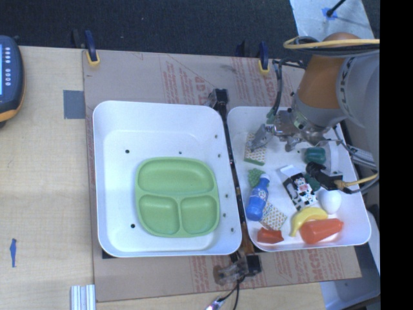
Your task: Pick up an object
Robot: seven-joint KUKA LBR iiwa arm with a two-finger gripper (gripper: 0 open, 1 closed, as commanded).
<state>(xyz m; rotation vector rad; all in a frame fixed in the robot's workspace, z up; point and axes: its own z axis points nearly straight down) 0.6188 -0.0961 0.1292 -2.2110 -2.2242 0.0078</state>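
My gripper [264,136] hangs low over the far left part of the right bin [284,157], at the end of the grey arm with its orange band [321,82]. Just below the gripper lies a small checkered piece [255,154]; I cannot tell whether they touch. Further toward the front lie a blue bottle [257,199], a yellow banana [303,217], an orange-red block [321,230], a white egg [331,201], a black-and-white item [300,190] and a second checkered piece [273,217].
The left bin [116,147] holds a green divided plate [175,196]. A small green item [255,175], a teal item [315,154] and a red piece [269,236] also lie in the right bin. Cables run along its right rim.
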